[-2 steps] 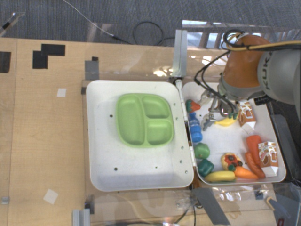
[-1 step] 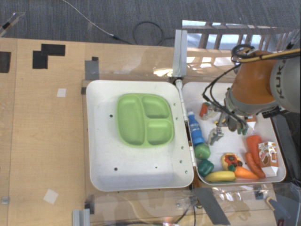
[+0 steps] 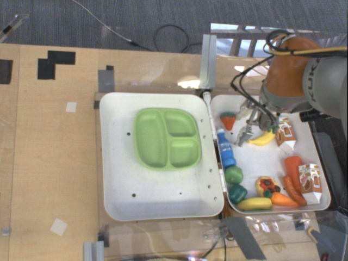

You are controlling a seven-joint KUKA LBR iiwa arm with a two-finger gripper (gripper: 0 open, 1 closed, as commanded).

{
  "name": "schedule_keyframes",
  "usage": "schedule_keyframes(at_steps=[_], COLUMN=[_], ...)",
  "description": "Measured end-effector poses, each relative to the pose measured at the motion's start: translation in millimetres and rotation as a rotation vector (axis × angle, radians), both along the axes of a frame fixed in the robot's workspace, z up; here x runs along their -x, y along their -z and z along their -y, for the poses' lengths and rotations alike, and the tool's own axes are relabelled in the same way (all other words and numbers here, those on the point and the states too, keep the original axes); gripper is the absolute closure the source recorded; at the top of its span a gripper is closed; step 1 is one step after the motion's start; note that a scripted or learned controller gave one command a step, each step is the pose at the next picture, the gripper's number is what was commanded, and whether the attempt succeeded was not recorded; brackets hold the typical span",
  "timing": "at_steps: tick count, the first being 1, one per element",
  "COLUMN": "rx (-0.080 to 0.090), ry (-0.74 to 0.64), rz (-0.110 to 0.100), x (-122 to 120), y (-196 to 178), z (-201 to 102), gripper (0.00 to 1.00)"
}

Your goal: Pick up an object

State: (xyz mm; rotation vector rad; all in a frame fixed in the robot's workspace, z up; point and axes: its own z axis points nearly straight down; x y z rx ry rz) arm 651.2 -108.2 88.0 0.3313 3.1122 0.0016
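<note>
A yellow banana (image 3: pixel 254 203) lies against the near rim of the right bin (image 3: pixel 321 203), the item closest to the camera, with an orange carrot (image 3: pixel 284 200) touching its right end and a small pizza-like toy (image 3: pixel 267 185) just behind. Along the bin's left wall run, from near to far, a dark green pepper (image 3: pixel 237 192), a lighter green round fruit (image 3: pixel 234 174) and a blue bottle (image 3: pixel 225 149); a strawberry (image 3: pixel 229 120) sits toward the far left corner. On the right side, a long red-orange vegetable (image 3: pixel 292 170) rests beside a small carton (image 3: pixel 309 178), and a second carton (image 3: pixel 285 133) stands farther back. That makes two bananas, two cartons and one of each other item.

The hand (image 3: pixel 249 134) hangs low over the far half of the right bin, fingers parted and gripping nothing, its tips just left of the second banana (image 3: pixel 263 139). Bare white floor opens in the bin's middle, between the bottle and the vegetables.

The left bin (image 3: pixel 117 189) holds a single green divided plate (image 3: pixel 166 137), three compartments, set toward its far centre, with wide free room all around. The two bins touch along their shared edge on the bench (image 3: pixel 49 162).
</note>
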Motion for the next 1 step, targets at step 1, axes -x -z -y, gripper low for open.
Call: schedule_keyframes(at_steps=[1], rx=[0.005], ry=[-0.006], rz=[0.0], x=[35.9], y=[-1.2], z=[-21.9], gripper=[0.0])
